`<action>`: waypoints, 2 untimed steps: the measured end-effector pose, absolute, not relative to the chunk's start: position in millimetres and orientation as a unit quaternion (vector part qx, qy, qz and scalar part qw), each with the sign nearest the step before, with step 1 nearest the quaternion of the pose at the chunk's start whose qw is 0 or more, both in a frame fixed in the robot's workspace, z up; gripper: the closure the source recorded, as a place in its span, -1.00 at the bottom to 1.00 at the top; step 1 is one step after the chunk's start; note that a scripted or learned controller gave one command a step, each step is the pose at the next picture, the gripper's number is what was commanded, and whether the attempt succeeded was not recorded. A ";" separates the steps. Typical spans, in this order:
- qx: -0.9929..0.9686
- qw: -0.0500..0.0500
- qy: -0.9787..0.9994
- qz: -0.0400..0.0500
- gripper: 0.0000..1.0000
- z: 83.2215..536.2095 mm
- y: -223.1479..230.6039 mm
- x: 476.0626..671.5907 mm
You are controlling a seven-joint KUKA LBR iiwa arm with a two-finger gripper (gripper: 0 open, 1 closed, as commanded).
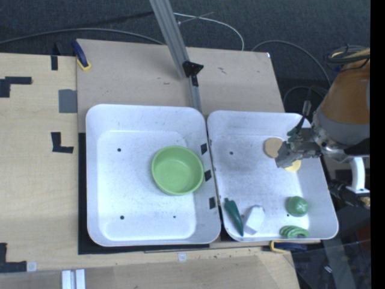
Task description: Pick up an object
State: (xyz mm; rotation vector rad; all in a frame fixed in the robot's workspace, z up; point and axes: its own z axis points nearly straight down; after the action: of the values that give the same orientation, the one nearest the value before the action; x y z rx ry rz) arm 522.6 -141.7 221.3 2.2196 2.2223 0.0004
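My gripper point(287, 158) hangs low over the right part of the right bin point(240, 131), pointing left from the grey and orange arm. Right beside it lie a tan round piece point(272, 147) on its left and a small yellow piece point(293, 166) just under its tip. The gripper touches or overlaps both in this view, and I cannot make out anything between its parts. Lower in the same bin sit a green ball point(296, 206), a flat green ridged piece point(293, 231), a white block point(254, 218) and a dark green tool-like piece point(233, 216).
The left bin point(108, 161) holds a light green bowl point(177, 170) near its right wall. A grey pole point(171, 35) slants down to the bins' shared top edge. Cables lie on the dark floor behind the bench.
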 end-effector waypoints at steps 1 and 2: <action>0.705 -0.001 0.709 0.000 1.00 212.1 -92.2 528.7; 0.705 -0.002 0.710 0.000 1.00 205.8 -33.3 534.0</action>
State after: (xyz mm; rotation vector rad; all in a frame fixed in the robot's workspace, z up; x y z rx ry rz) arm 534.0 -33.3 205.8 2.2163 2.2319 -0.0008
